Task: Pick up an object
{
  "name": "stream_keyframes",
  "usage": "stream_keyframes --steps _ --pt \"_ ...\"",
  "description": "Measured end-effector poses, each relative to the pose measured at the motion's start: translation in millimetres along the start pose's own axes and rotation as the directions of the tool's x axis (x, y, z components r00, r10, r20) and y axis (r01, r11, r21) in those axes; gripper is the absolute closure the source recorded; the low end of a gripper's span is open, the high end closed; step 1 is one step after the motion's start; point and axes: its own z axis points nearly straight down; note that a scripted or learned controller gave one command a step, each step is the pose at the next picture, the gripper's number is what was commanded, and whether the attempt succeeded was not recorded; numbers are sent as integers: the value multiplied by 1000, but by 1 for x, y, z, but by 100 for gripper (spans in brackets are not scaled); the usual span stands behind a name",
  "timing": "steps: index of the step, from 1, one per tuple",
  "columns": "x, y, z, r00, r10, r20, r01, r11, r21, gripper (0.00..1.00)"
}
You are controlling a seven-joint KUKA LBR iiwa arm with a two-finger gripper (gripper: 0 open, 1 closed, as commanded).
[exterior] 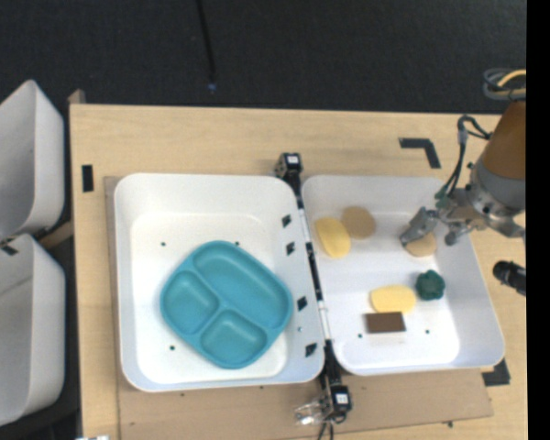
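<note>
Pincer (434, 230) of mine straddles a tan lump (423, 245) in the right bin (477, 337), jaws spread, nothing gripped yet.

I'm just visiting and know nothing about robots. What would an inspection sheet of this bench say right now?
Surface: pale wooden bench bearing two white bins side by side.
Job's things: right bin holds a yellow oval piece, tan round piece, yellow piece, dark green lump, brown block and a tan piece under the gripper.
Clutter: blue divided tray in the left bin.
Grippers: gripper low over the right bin's far right part.
Cables: wires at the arm; a black line across the dark floor.
Surroundings: white containers left of the bench.
</note>
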Motion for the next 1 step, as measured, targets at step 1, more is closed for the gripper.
stream_keyframes --steps 1 --pt "5 6 58 1000 -4 1 4 1000 -2 0"
